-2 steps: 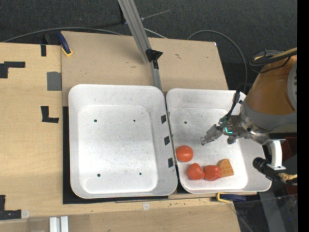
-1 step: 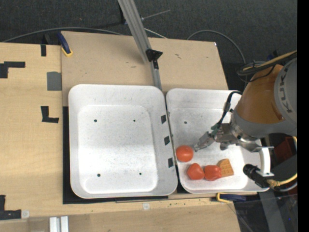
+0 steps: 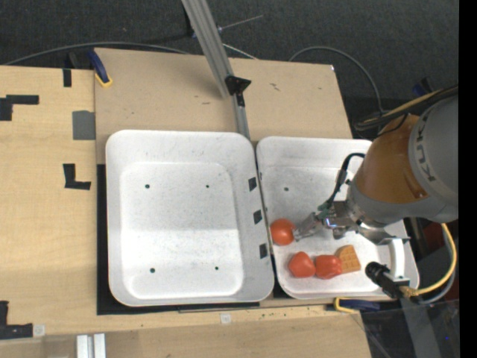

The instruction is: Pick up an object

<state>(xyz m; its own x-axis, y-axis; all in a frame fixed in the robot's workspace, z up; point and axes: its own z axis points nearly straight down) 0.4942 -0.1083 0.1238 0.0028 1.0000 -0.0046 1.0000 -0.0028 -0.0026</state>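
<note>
A: Where's the target seen?
B: Orange-red ball [image 3: 282,233], right bin [image 3: 298,162], lower left part, just left of gripper [image 3: 302,232], approx. touching its tip.
A: Gripper state?
B: Can't be told; nothing seen held. Short leftward reach likely needed.

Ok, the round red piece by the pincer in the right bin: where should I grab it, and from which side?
Grip the round red piece across its middle, coming straight down. It looks ball-like, so any pair of opposite sides should do. It sits apart from the other red pieces, but near the right bin wall, so keep the pincer clear of it.
</note>
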